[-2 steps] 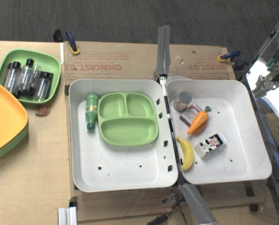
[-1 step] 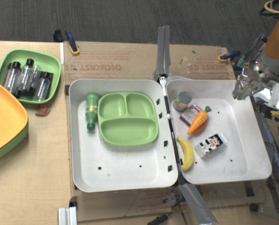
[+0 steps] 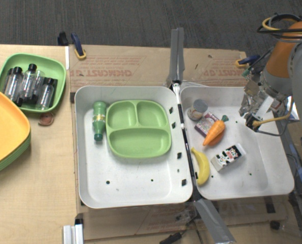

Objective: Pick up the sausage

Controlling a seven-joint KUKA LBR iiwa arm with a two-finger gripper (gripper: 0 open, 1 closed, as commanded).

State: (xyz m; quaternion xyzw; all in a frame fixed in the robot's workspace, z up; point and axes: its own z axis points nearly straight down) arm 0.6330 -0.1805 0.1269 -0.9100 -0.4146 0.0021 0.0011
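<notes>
In the right bin (image 3: 272,182), a short tan-brown piece (image 3: 193,115) lies near the back left corner, partly under a grey disc (image 3: 200,105); it may be the sausage, but it is too small to be sure. My gripper (image 3: 248,112) hangs over the right bin's back right part, well to the right of that piece and apart from every item. Nothing shows in its grasp.
The right bin also holds a pink-purple packet (image 3: 206,123), a carrot (image 3: 214,131), a banana (image 3: 201,165) and a white spotted carton (image 3: 227,157). The left bin (image 3: 130,187) bears a green divided plate (image 3: 138,128) and a green bottle (image 3: 98,120). A green tray of bottles (image 3: 31,83) and orange plates (image 3: 6,133) sit at left.
</notes>
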